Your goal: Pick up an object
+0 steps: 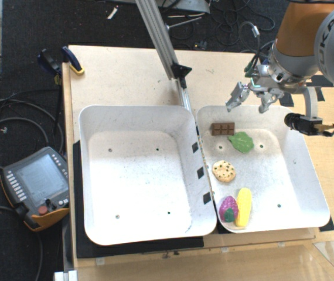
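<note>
In the right bin (296,174) I see a brown chocolate bar (222,129) lying flat at the far left, a green leaf (241,141) just beside it, a speckled cookie (224,171) nearer, then a purple grape bunch (228,208) touching a yellow corn cob (244,206).

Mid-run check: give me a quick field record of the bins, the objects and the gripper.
gripper: open, above the far rim of the right bin, holding nothing
chocolate bar: right bin, far end
green leaf: beside the chocolate bar
cookie: mid bin, near the divider
corn: near end, touching purple grapes
left bin
</note>
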